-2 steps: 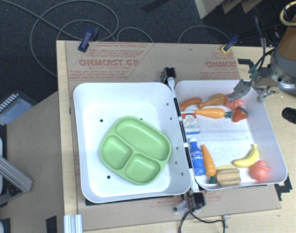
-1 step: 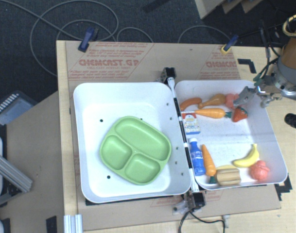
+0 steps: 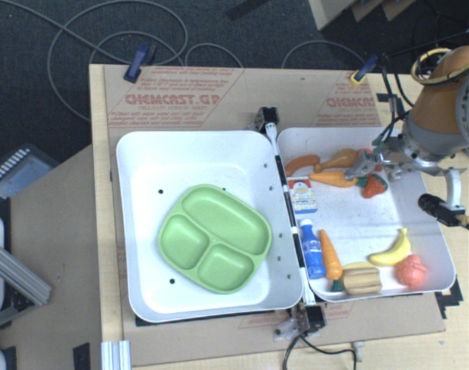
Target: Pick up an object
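Observation:
My gripper [image 3: 367, 168] is low over the far part of the right bin [image 3: 430, 230], at the end of the grey arm with the orange band [image 3: 438, 91]. It sits right among a cluster of toy food. A red piece [image 3: 373, 188] lies just below it, an orange carrot [image 3: 332, 179] to its left, and another orange piece [image 3: 340, 159] beside it. An orange sausage shape [image 3: 301, 163] lies further left. Whether anything is held is hidden by the gripper body.
The right bin also holds a small white and red box [image 3: 302, 197], a blue bottle [image 3: 313, 253], a second carrot [image 3: 332, 258], a bread roll [image 3: 361, 279], a banana [image 3: 393, 250] and a pink fruit [image 3: 410, 270]. A green divided plate [image 3: 213, 238] lies in the left bin [image 3: 142, 160].

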